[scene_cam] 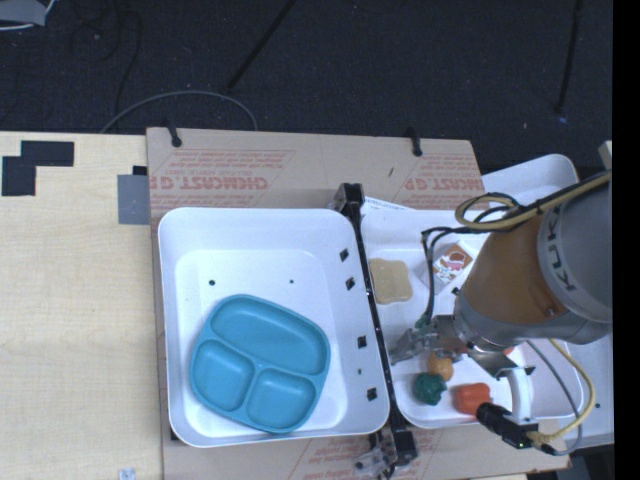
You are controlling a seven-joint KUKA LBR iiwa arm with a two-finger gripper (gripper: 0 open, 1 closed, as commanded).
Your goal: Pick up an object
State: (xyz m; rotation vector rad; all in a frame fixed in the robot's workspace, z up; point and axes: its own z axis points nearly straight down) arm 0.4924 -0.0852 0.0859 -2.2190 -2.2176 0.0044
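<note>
The gripper (425,345) hangs in the right bin (400,388); whether it grips anything is unclear. Just below it lie one green ball (430,389) and one orange piece (470,397); far left, one blue plate (260,363).

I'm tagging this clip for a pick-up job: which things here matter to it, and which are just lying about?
Job:
- gripper, low in the right bin
- green ball
- orange ball
- red piece
- tan block

Lying about:
- blue tray
- left bin
- cardboard

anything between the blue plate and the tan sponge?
Camera view: the left bin's right wall and the black divider lie between the blue plate and the tan sponge.
</note>
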